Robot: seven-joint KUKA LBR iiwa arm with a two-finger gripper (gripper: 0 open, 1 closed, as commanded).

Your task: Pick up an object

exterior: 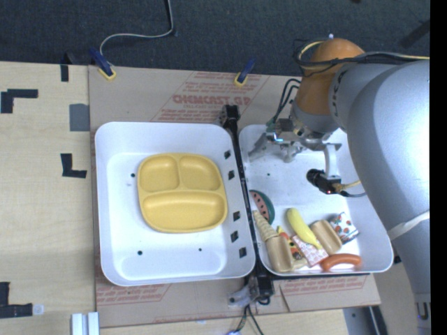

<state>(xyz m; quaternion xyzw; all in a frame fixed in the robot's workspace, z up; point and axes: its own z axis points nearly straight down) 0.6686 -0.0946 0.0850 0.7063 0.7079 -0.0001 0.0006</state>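
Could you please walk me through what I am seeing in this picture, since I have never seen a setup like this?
This is a single camera fixed above a workbench, looking down at a slant. The big grey shape on the right is a robot arm with an orange band; it reaches in from that side. Its hand hangs over the far end of the right bin, and I see nothing held in it.

Two shallow white bins sit side by side. The left bin holds a yellow divided plate. The right bin holds a pile of toy food at its near end: a watermelon slice, a banana, a sausage and a few brownish pieces I cannot name. The job is to pick one up.
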